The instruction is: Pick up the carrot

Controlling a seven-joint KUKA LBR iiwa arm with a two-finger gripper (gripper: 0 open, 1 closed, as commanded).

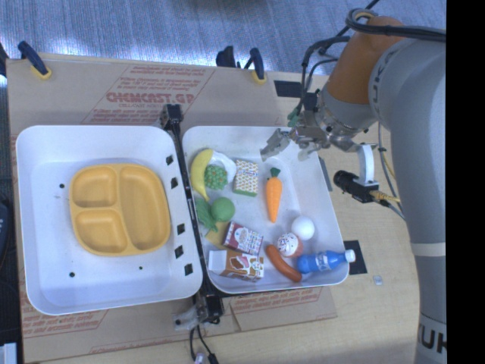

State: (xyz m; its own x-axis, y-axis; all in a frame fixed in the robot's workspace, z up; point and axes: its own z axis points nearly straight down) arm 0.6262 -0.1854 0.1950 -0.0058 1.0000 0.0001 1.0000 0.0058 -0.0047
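Note:
The orange carrot (pixel 273 196) with a green top lies upright-lengthwise in the middle of the right bin (pixel 327 203), its leafy end pointing to the far side. My gripper (pixel 291 145) hangs over the far right part of that bin, just beyond the carrot's green end and a little to its right. Its fingers (pixel 271 145) are spread open with nothing between them.
Around the carrot lie a banana (pixel 198 174), a patterned box (pixel 245 178), a green ball (pixel 223 208), cartons (pixel 243 239), a sausage (pixel 283 264), a white egg (pixel 303 227) and a blue bottle (pixel 322 262). The left bin holds a yellow divided plate (pixel 120 207).

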